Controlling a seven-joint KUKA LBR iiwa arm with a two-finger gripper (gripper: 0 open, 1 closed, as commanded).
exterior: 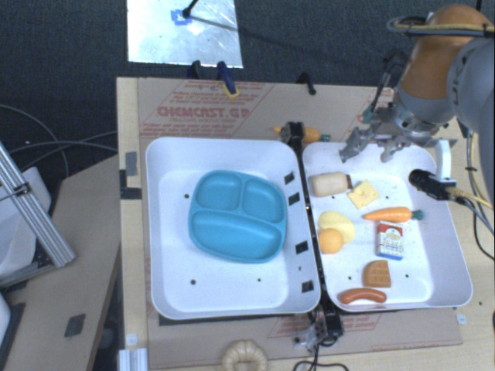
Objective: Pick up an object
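Observation:
The right bin [441, 242] holds several toy foods: a pale bread roll [329, 183], a yellow cheese slice [363, 195], an orange carrot [390, 215], a yellow pear-like piece [336, 223], an orange ball [331, 241], a small red and white carton [390, 241], a brown cracker [377, 273] and a sausage [362, 296]. My gripper [370, 150] hovers over the bin's far edge, above and behind the cheese slice. Its fingers are spread and open, with nothing between them.
The left bin [174, 207] holds a blue divided plate [236, 215]. A black divider with clips [305, 222] runs between the bins. A small orange item [310, 135] lies behind the bins, and a beige ring [245, 354] lies by the front edge.

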